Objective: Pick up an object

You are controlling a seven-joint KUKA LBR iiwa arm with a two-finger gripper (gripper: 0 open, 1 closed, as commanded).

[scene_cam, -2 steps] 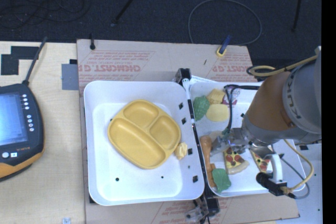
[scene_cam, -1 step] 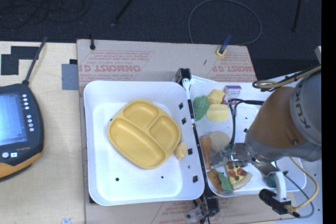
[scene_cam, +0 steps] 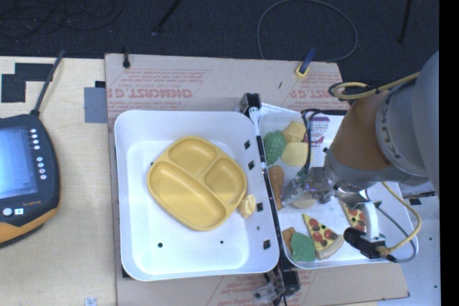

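While the jaws' state cannot be told, the gripper (scene_cam: 310, 186) hangs amid toy food: pizza slice (scene_cam: 320, 233), green piece (scene_cam: 275, 145).

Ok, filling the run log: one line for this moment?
arm: over right bin | gripper: low among toy food | grasp: unconfirmed | yellow tray: left bin

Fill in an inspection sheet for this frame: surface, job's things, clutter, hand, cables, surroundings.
Surface: left bin and right bin side by side on cardboard.
Job's things: toy food in the right bin, including a pizza slice, a green piece and yellow pieces.
Clutter: yellow divided plate in the left bin, small yellow piece beside it.
Hand: hand low in the right bin; fingers unclear.
Cables: yellow cable on the arm; dark cable loop on the floor.
Surroundings: teach pendant at left.
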